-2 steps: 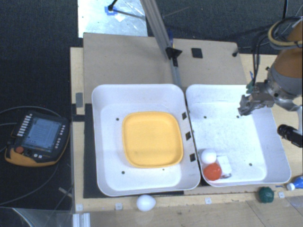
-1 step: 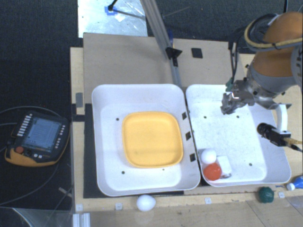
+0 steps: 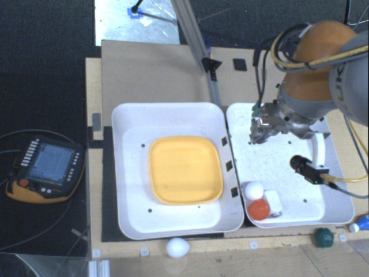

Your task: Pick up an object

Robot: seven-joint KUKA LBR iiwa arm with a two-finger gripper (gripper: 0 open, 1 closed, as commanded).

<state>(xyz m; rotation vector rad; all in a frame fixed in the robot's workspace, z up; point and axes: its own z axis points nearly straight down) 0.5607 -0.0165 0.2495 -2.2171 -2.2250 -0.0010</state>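
Watching from my station: tool (image 3: 258, 133) hovers at 11 o'clock in the right bin (image 3: 288, 209)
Tool state: I cannot tell
Objects: white ball (image 3: 253, 190), orange ball (image 3: 259, 210), at 7 o'clock, touching
Left bin (image 3: 130, 178): yellow plate (image 3: 185, 169), centred

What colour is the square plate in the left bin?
Yellow; the square plate shows plainly in the camera view.

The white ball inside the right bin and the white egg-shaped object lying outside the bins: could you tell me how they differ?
The white ball sits inside the right bin, near its front left corner; the white egg-shaped object lies on the bench, just past the left bin's front rim. The ball touches a red ball; the egg-shaped object lies alone. The ball looks round, the other slightly elongated. Both are white, smooth and similar in size.
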